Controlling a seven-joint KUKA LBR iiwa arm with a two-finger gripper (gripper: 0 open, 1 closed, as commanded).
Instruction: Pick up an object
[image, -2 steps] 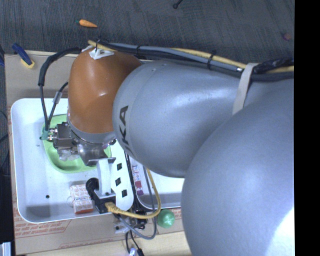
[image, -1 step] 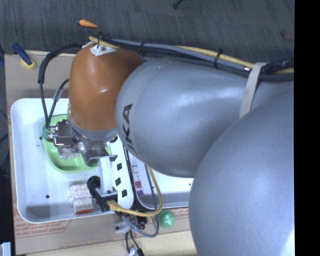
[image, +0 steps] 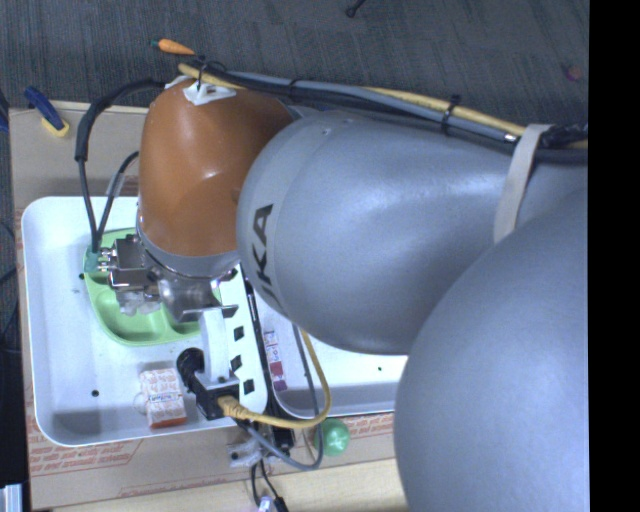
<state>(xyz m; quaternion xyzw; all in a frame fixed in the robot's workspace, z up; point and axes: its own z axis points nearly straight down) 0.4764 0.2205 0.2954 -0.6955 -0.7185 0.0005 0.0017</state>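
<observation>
The arm reaches far over the left white bin (image: 45, 330), and its orange wrist band (image: 195, 170) covers much of that bin. Below the band, my gripper (image: 140, 282) hangs right over a light green dish-like object (image: 118, 318) at the bin's middle left; whether it touches the object is hidden. A small orange-and-white wrapped packet (image: 162, 396) lies near the bin's front wall, apart from the gripper. Partly under the arm lies a white card with red print (image: 276, 368).
A small green ball (image: 333, 438) sits at the front rim by the cardboard edge (image: 90, 452). A blue and yellow item (image: 45, 110) lies outside the bin at the back left. The grey arm body (image: 420, 260) hides the right side.
</observation>
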